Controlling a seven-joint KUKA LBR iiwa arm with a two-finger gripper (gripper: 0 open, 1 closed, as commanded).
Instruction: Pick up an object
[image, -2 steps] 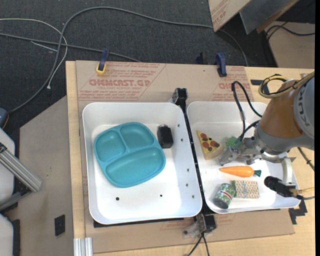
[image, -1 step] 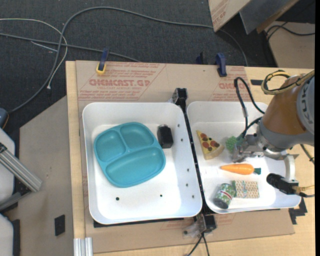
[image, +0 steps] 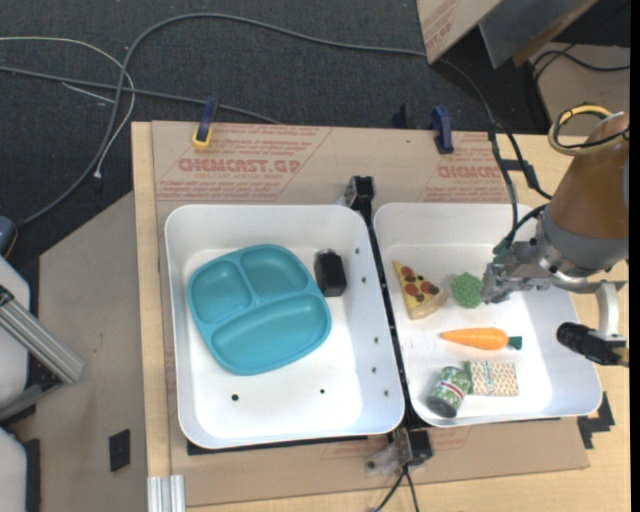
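Arm (image: 600, 200) cut off at right edge; gripper (image: 497, 285) fingertips too small to tell beside green object (image: 466, 290).

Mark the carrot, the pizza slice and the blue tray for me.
carrot (image: 476, 339), camera view, middle of its orange body
pizza slice (image: 416, 289), camera view, its topping face
blue tray (image: 262, 308), camera view, centre divider

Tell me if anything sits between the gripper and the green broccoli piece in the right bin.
Nothing visible does. The gripper is right beside the green broccoli piece, on its right, with no object between them. The pizza slice lies on the broccoli's far side, and the carrot lies lower in the view, both clear of that short gap.
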